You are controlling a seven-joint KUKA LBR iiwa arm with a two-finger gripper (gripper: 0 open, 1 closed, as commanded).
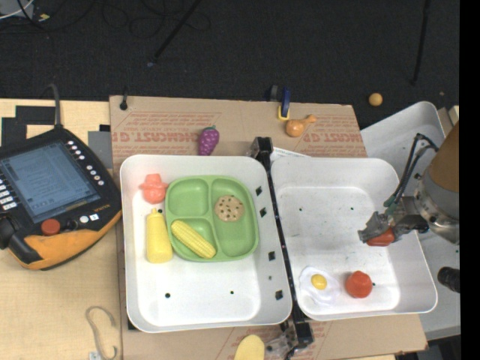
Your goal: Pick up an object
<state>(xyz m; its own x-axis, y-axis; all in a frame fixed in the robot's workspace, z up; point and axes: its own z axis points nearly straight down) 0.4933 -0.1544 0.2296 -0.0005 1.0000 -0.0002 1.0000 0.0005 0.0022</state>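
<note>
There, over the right bin (pixel 390 172), the gripper (pixel 377 235) hung near the bin's right wall, its fingers pinching a small red object (pixel 382 239) that showed between them, lifted clear of the white floor. What the red object was could not be made out; only part of it peeked from the grip. The grey arm (pixel 442 201) came in from the right edge, with dark cables looping above the wrist.

Below the gripper, on the floor of the same bin, lay a red tomato (pixel 359 284), and just beside it to the left a toy fried egg (pixel 318 283) with its yellow yolk upward, the two apart from each other.

In the left bin (pixel 195 306) sat a green divided plate (pixel 212 217). A cookie (pixel 229 208) lay in its upper right compartment and a yellow corn cob (pixel 193 238) in its lower left one. A yellow bottle (pixel 157 236) lay just beside the plate's left edge, and a pink toy (pixel 152 188) rested above it in the bin's corner.

Behind the bins, on the cardboard (pixel 150 130), sat purple grapes (pixel 208 139) and an orange pear-shaped toy (pixel 297 126). A teach pendant (pixel 52 193) lay on the bench to the far left, well apart from the bins.
</note>
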